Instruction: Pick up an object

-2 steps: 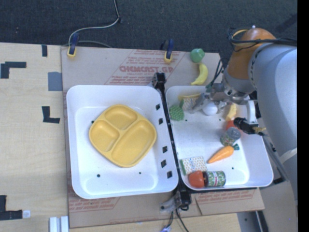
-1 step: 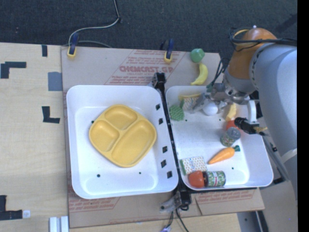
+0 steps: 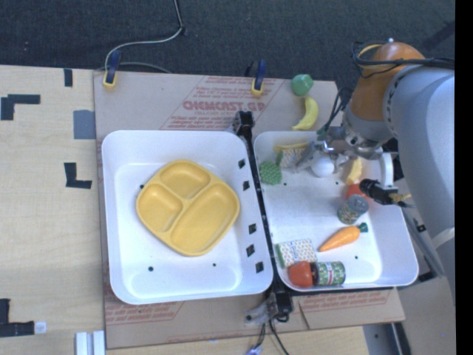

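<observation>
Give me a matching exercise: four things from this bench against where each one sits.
Things:
1. yellow divided plate
2. banana
3. carrot
4. green ball

Places:
A. on the cardboard, at its far edge
B. in the right bin
C. on the cardboard, at the right bin's far rim
D. in the left bin

Pairs: 1-D, 2-C, 3-B, 4-A

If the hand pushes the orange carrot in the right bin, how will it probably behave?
The carrot lies flat on the right bin floor, so tipping seems unlikely. Its tapered, rounded shape suggests it may roll in a curve when pushed. It looks like smooth plastic, probably stiff, light and somewhat slippery.
</observation>
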You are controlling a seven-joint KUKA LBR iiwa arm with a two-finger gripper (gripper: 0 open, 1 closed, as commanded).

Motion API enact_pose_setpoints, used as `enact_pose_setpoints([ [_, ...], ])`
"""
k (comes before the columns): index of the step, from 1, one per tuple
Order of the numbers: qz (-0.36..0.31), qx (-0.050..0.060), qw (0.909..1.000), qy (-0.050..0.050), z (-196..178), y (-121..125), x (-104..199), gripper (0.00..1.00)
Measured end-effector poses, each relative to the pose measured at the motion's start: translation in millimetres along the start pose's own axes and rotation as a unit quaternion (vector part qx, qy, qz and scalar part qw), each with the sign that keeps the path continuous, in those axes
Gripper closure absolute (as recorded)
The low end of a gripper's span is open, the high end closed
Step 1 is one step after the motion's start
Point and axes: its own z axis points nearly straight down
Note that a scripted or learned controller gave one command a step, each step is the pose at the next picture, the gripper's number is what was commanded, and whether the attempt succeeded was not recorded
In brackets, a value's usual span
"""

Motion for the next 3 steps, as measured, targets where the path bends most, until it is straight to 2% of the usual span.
enact_pose_setpoints([
  [1,0.001,-0.001,1.0,0.0,-3,0,9,0.0],
  [2,0.001,0.001,1.0,0.0,-12,0,9,1.0],
  [3,0.0,-0.003,1.0,0.001,-97,-17,101,1.0],
])
